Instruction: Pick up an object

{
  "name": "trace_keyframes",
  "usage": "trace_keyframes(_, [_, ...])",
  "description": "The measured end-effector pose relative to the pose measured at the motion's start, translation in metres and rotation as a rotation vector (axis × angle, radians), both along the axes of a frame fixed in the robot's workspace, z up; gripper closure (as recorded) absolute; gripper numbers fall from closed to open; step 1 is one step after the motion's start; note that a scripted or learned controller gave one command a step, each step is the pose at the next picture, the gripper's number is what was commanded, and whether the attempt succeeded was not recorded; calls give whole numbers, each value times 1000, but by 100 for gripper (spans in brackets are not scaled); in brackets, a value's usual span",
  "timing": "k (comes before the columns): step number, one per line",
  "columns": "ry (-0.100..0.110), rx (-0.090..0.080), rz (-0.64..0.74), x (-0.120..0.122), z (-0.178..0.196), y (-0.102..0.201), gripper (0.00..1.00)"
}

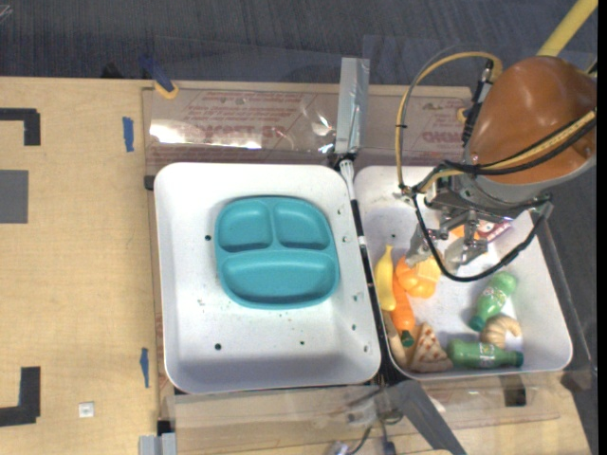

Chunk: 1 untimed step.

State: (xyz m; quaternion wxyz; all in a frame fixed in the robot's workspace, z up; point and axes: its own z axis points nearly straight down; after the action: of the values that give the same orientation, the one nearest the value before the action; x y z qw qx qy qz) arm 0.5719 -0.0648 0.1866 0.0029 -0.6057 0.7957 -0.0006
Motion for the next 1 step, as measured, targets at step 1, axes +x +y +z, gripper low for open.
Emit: trace_keyframes(1, [5,-2,410,-27,-43,-89,100])
